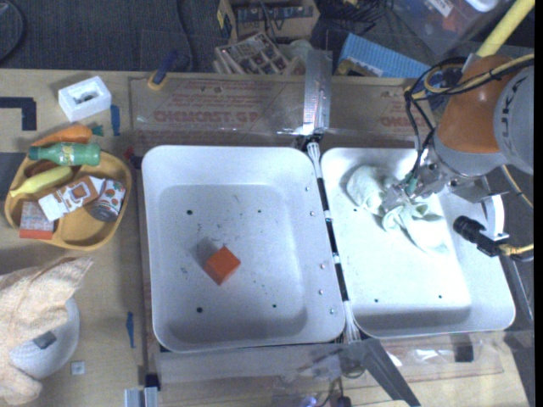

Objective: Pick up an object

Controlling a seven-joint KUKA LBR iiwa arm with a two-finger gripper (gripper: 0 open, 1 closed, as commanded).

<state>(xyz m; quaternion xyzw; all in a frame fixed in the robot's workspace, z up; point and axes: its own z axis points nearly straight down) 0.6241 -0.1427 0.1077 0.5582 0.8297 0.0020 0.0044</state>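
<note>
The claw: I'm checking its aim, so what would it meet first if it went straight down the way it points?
Most likely the pale crumpled cloth in the right bin; the claw sits right over it, though the gap between them is unclear.

Claw [401,195] low over pale cloth [373,190] in right bin [441,303]; orange block [223,264] in left bin [170,185].

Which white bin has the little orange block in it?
The left bin, the one farther from the arm. The orange block sits on its floor. The right bin holds pale crumpled cloth instead.

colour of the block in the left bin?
Orange block, alone on the left bin floor. Clear in the camera view.
</note>
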